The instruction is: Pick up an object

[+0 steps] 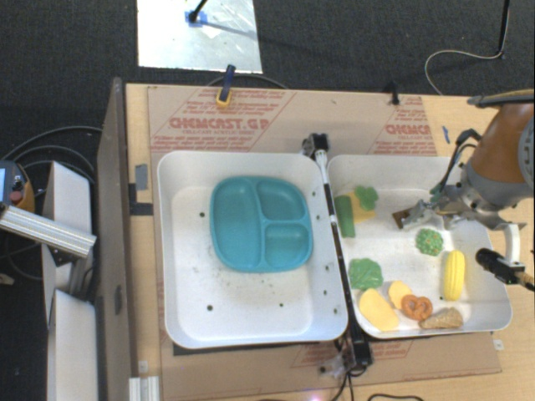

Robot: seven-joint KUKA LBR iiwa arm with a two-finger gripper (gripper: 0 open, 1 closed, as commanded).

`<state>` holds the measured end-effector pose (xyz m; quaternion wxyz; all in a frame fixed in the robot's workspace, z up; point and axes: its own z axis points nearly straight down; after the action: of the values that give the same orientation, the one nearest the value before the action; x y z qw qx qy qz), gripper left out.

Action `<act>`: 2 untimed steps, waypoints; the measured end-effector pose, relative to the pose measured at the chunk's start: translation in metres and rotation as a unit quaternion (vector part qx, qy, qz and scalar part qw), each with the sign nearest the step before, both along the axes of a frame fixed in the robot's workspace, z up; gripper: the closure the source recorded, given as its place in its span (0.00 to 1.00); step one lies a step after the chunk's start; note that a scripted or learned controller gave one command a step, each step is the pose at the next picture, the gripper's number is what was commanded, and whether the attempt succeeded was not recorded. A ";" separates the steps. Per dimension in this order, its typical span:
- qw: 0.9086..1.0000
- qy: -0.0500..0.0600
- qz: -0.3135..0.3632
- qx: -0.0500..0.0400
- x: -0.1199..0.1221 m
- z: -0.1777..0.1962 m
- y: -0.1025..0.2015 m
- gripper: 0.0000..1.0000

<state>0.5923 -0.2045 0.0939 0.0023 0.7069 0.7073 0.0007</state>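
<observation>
The right bin point(468, 167) holds several toy foods. A green block point(343, 215) stands against its left wall, with a yellow piece and a green leafy piece point(364, 197) beside it. A small broccoli head point(430, 241), a corn cob point(454, 274), a green lettuce piece point(365, 272), a yellow wedge point(378, 310), an orange piece point(399, 291), a pretzel point(416, 307) and a bread piece point(441, 317) lie toward the front. My gripper point(409, 217) reaches in from the right, low over the bin floor, just up and left of the broccoli head.
The left bin point(188, 307) holds a teal divided plate point(261, 224). A black-tipped rod point(322, 161) runs along the wall between the bins. A second black part of the arm point(500, 267) hangs over the right bin's right edge near the corn.
</observation>
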 end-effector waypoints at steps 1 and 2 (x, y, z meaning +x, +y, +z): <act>1.000 -0.007 0.004 -0.001 0.082 0.101 0.010 0.00; 1.000 0.003 0.000 0.002 0.044 0.007 0.011 0.00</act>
<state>0.6361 -0.1936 0.1007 -0.0012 0.7066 0.7076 -0.0005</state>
